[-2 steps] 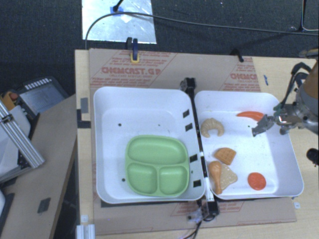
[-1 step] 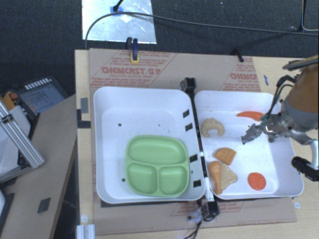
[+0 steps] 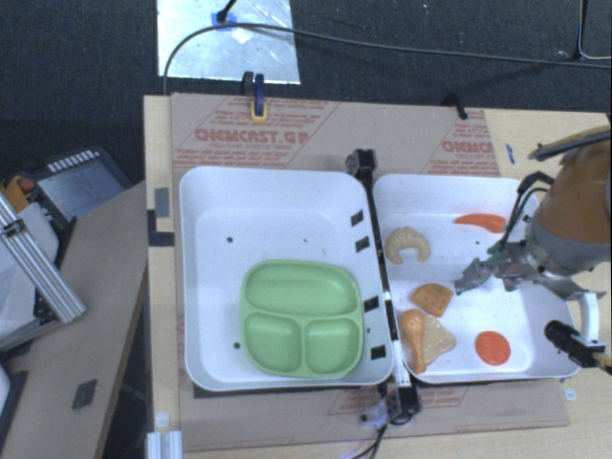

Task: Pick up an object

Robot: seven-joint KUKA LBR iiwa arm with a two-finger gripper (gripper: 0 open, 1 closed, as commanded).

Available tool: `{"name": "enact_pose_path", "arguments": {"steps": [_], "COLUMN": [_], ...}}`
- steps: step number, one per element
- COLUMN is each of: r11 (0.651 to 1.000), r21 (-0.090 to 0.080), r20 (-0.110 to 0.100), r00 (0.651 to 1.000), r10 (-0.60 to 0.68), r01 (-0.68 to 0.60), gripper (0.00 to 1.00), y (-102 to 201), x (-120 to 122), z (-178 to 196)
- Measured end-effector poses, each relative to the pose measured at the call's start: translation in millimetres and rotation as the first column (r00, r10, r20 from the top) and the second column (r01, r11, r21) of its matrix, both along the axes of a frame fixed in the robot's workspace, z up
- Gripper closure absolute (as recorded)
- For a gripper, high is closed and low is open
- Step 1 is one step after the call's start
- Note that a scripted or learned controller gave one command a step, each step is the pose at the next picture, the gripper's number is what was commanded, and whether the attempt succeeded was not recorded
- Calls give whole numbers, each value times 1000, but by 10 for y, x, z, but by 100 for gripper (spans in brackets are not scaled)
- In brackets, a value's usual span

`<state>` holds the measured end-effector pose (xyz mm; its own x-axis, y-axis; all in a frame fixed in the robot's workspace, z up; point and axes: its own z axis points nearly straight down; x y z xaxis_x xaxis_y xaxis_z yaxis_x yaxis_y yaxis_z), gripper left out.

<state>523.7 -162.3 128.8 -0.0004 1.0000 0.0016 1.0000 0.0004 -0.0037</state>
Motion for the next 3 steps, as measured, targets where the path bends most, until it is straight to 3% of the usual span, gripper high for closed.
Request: {"name": "enact_pose_path", "arguments": {"steps": [1,2,3], "r11": [1000,1000,1000], "r21": [3,-3,-4], "r20": [5,15,10], "r00": [1000,1000,1000], "r10": [2,3,4], "r01": [-2,-3,-4], "gripper": [0,100,100], "y": [7,-4,33], "x": [25,47,83], "z": [-417,-288,344]}}
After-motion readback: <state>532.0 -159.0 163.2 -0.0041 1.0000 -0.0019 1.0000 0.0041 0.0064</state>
